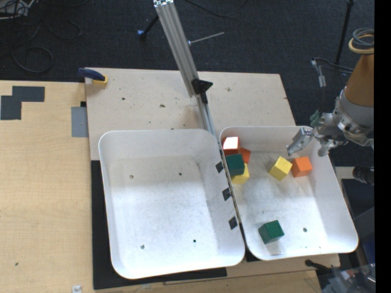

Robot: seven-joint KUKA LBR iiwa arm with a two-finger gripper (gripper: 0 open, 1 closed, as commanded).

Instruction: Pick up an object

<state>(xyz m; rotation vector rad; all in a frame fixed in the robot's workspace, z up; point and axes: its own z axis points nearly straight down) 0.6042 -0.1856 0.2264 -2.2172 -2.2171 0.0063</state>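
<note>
Two shallow white bins sit side by side on the bench (153, 99). In the right bin (333, 218) lie several small blocks. A cluster sits against its left wall near the far corner: a pale block (230, 143) at the back, an orange-red block (244, 155) touching it, a dark green block (234, 163) in front, and a yellow block (242, 175) just beside the green one. Toward the middle of the far half, a yellow cube (281, 168) lies tilted, with an orange cube (302, 166) just beside it on its right, close to the bin's right wall. A second green cube (270, 231) rests alone near the bin's near edge, well apart from the others. The arm reaches in over the right rim, and the gripper (303, 140) hangs above the bin's far right area, just behind the yellow and orange cubes. Nothing shows between its fingers; whether they are spread or closed cannot be told from this angle. The left bin (122, 163) has a speckled floor. A slanted aluminium post (177, 41) rises from the bench behind the bins, and a small blue and yellow clamp (93, 75) sits at the bench's far left corner.
</note>
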